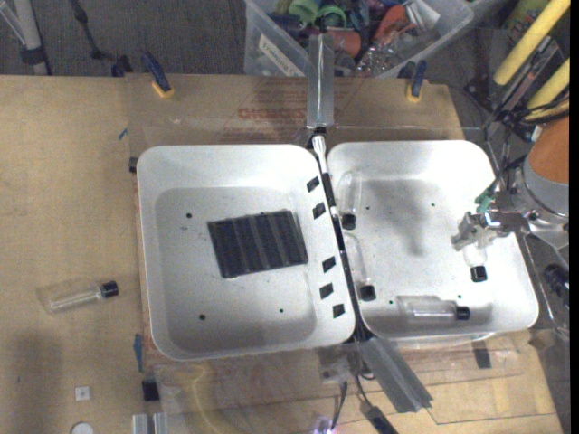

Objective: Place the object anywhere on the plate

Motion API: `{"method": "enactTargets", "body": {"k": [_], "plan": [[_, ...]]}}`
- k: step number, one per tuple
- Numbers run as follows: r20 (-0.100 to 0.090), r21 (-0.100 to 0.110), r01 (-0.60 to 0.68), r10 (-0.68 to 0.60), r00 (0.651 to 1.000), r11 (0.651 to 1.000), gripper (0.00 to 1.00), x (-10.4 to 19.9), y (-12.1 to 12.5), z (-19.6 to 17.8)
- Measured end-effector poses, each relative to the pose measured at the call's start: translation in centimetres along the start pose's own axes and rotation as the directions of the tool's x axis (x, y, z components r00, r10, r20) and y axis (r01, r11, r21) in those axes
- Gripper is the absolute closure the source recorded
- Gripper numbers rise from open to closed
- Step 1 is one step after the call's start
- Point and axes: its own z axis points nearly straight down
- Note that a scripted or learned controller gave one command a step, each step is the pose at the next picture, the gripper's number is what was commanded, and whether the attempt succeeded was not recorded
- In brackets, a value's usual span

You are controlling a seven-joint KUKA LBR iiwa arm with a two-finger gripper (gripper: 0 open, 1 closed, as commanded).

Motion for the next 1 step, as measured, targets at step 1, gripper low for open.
{"method": "enactTargets", "body": {"k": [1], "plan": [[0.0,0.001,-0.065,0.065,0.998,0.998,1.0,6.76,5.57,1.87]]}}
